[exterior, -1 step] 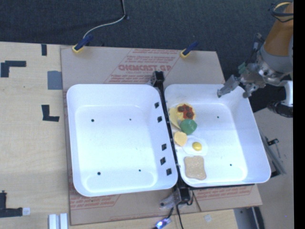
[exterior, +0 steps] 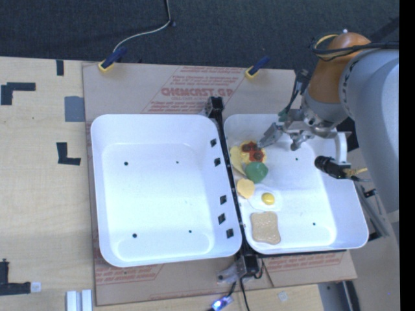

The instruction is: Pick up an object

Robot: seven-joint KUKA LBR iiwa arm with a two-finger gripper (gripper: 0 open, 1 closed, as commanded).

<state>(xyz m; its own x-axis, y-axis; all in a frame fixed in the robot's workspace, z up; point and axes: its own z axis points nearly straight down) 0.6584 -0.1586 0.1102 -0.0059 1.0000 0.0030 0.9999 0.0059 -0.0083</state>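
White right bin (exterior: 337, 235) crowds toy foods (exterior: 257, 172) beneath the claw (exterior: 267, 139) (grip state unclear).

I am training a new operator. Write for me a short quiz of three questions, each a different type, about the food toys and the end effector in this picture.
1. True or false: the slice of bread lies in the left bin.
2. Multiple choice: which toy lies nearest the end effector? A) fried egg B) red and yellow piece C) slice of bread
3. Fill in: the green piece lies in the ____ bin.

Key
1. False; it lies in the right bin, near its front edge.
2. B
3. right
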